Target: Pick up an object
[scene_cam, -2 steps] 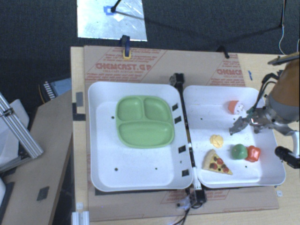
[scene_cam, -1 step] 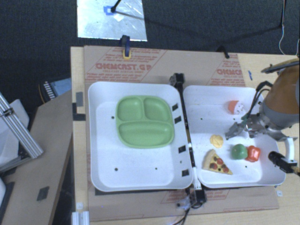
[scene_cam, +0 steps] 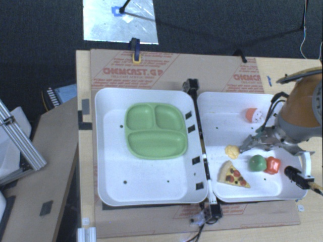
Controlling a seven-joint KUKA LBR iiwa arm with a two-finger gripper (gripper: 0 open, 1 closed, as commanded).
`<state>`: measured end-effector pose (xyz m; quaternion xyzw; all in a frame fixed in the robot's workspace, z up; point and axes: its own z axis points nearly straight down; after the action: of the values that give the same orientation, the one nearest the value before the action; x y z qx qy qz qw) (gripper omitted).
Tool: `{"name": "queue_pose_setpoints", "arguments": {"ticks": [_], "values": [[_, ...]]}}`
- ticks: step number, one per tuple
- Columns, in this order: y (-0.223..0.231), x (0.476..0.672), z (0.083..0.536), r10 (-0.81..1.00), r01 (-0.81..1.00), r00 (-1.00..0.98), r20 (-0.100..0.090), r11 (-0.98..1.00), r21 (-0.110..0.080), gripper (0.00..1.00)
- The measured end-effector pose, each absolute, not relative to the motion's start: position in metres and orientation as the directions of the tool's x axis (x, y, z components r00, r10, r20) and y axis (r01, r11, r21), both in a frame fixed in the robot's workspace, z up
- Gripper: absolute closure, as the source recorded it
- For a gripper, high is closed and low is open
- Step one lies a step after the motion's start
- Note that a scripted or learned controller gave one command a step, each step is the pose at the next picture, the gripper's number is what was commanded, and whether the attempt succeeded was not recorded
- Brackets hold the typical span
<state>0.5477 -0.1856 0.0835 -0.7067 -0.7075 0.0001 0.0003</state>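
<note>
Down in the right bin (scene_cam: 217,105) the end effector (scene_cam: 255,144) hangs low over the toys, and I cannot tell how wide it is set or if it has hold of anything. No toy shows inside it. Just below it sits a green pepper (scene_cam: 257,162), touching a red pepper (scene_cam: 272,165) on its right. A small yellow toy (scene_cam: 231,151) lies just left of the green pepper, and a pizza slice (scene_cam: 233,176) lies lower left of it. A red and white strawberry (scene_cam: 254,115) rests well above it.

I think these are light, hard plastic toys, smooth and a bit slippery. The green pepper looks round, so pinching across its middle seems best. The flat pizza slice would be harder to grab. The left bin (scene_cam: 111,135) holds a green divided plate (scene_cam: 155,130)
</note>
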Motion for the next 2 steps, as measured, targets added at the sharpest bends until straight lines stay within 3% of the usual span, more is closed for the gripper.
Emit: {"name": "queue_pose_setpoints", "arguments": {"ticks": [1, 2], "values": [[-0.186, 0.549, 0.096, 1.0, 1.0, -0.001, -0.002, 0.001, 0.004, 1.0], [-0.187, 0.553, 0.16, 1.0, 1.0, -0.004, -0.002, 0.004, 0.008, 1.0]]}}
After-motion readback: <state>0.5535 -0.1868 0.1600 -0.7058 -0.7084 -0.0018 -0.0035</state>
